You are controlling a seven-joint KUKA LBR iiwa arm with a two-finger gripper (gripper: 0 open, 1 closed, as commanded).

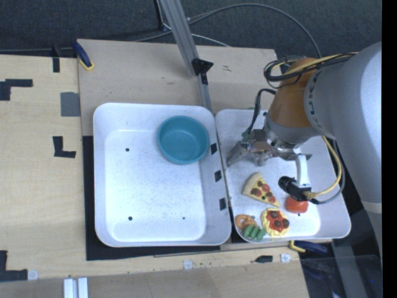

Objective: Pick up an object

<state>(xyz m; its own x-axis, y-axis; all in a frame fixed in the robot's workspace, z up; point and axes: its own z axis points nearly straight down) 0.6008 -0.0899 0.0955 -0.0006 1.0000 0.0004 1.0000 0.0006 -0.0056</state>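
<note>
In the right bin (329, 225), the pizza slice (260, 189) lies just below the hand (245, 151), with one round pizza (275, 221), one pretzel (243, 220), one green piece (252, 231) and one red piece (296, 205) farther down, one blue bowl (183, 139) in the left bin (118, 185), and the hand's fingers spread, holding nothing.

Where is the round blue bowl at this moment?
In the camera view, the round blue bowl sits in the left white bin, near its top right corner and close to the wall shared with the right white bin.
</note>
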